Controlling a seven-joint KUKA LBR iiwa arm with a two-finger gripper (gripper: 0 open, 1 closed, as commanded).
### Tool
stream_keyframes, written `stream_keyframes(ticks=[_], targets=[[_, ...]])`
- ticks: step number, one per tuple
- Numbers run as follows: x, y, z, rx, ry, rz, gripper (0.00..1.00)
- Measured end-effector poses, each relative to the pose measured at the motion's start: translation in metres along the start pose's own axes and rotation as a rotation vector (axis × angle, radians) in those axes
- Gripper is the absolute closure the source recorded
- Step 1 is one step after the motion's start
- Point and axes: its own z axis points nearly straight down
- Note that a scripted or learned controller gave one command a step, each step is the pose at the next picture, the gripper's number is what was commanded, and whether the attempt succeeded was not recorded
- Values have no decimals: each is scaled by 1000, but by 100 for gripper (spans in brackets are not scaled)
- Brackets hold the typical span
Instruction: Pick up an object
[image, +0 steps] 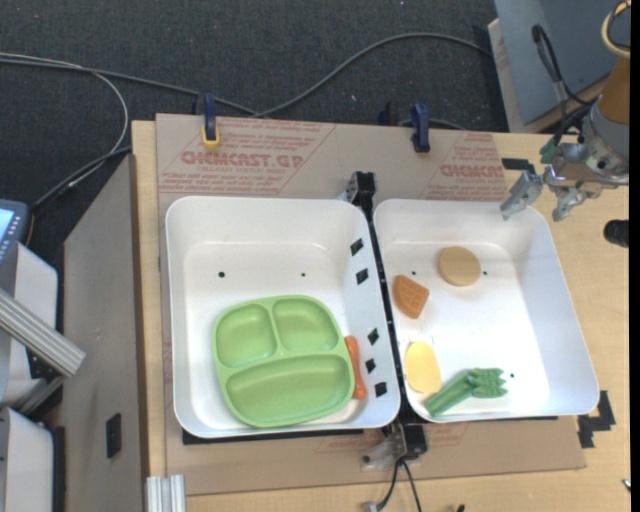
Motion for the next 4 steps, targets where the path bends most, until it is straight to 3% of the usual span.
stream_keyframes(ticks=[1,3,4], targets=[[1,3,-10,-15,-4,-4,0],[-2,2,112,-9,-3,-3,0],[-2,4,130,-18,-4,-4,0]])
